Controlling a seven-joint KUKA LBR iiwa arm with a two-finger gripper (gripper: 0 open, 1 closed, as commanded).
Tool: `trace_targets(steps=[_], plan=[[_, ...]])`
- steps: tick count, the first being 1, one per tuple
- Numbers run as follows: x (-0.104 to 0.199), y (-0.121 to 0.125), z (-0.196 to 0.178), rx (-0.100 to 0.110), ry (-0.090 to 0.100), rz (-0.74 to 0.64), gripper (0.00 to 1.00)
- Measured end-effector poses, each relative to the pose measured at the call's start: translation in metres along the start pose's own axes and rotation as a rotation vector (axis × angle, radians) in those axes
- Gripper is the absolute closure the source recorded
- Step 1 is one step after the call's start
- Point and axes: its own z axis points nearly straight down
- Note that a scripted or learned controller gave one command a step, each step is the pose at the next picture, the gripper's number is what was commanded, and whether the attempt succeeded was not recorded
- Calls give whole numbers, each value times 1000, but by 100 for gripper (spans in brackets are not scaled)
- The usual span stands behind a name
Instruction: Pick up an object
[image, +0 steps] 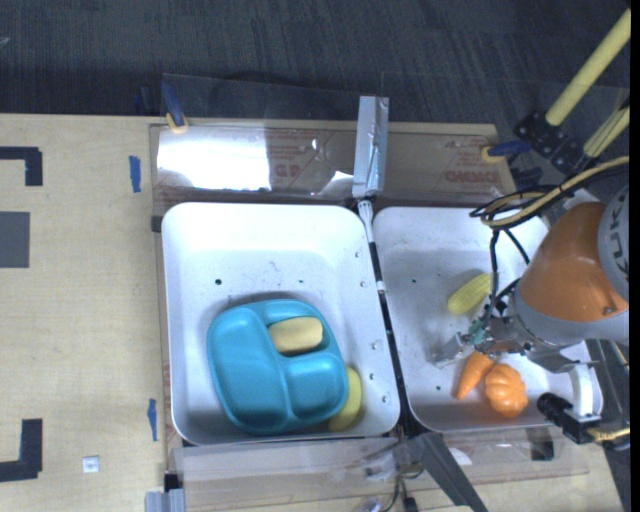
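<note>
My gripper (478, 338) hangs over the carrot (470, 376) by the right bin's (420, 250) front edge; finger spread I cannot tell. I should centre before descending, avoiding the orange (506, 392).

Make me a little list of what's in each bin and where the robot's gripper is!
left bin: blue tray with a yellow piece on it; yellow ball beside the tray
right bin: corn, carrot, orange fruit
gripper: low over the right bin, just above the carrot
carrot and fruit: side by side, touching
</note>
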Motion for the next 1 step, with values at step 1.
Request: trace_targets(steps=[1], plan=[[-68,-10,-64,3,-2,103,0]])
